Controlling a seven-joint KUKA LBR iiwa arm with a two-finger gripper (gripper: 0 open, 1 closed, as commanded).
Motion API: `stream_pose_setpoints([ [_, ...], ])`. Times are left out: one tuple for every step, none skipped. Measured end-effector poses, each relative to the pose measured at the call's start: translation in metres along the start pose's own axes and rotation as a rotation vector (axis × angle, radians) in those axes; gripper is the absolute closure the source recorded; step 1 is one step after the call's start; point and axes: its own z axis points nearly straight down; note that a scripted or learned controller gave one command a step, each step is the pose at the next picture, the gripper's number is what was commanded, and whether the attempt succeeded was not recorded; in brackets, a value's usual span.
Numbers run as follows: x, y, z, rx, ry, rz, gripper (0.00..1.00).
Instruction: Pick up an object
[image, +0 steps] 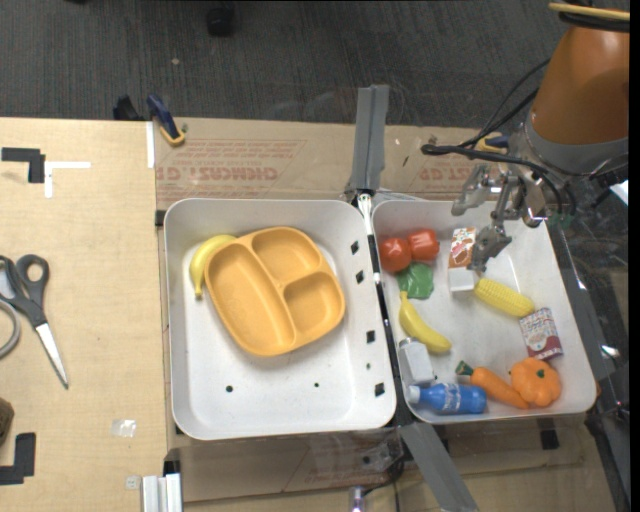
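On the far left, one pair of grey-handled scissors (35, 305) lies on the light wooden bench (80, 400), blades pointing toward the lower right. A blue clamp (165, 118) sits at the bench's upper edge, beside a brown cardboard sheet (250, 160) with mirrored lettering. Dark carpet (300, 50) covers the floor beyond.

The left bin (190, 400) holds one orange divided plate (272, 290) with three compartments, tilted so its long axis runs from upper left to lower right. One yellow banana (203, 260) curves along the plate's upper-left rim, touching it.

The right bin (570, 270) holds the rest. There is one red pepper (408, 248) above one green piece (417, 282), then a second banana (420, 326) whose long axis runs from upper left to lower right. Below it lies one blue bottle (445, 398) on its side, pointing left to right. One small red-and-white carton (461, 250) stands near one corn cob (502, 297), which lies pointing down to the right. One carrot (492, 386) points toward one small orange pumpkin (534, 382), and a second red carton (540, 333) sits above that.

The gripper (505, 215) hangs over the bin's upper right, just above the first carton and the cob; whether it is released or clenched cannot be told, and nothing shows in it.
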Motion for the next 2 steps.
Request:
stream_pose_setpoints([
  [-0.019, 0.010, 0.102, -0.001, 0.001, 0.022, 0.00],
  [-0.032, -0.040, 0.150, 0.000, -0.004, 0.119, 0.00],
])
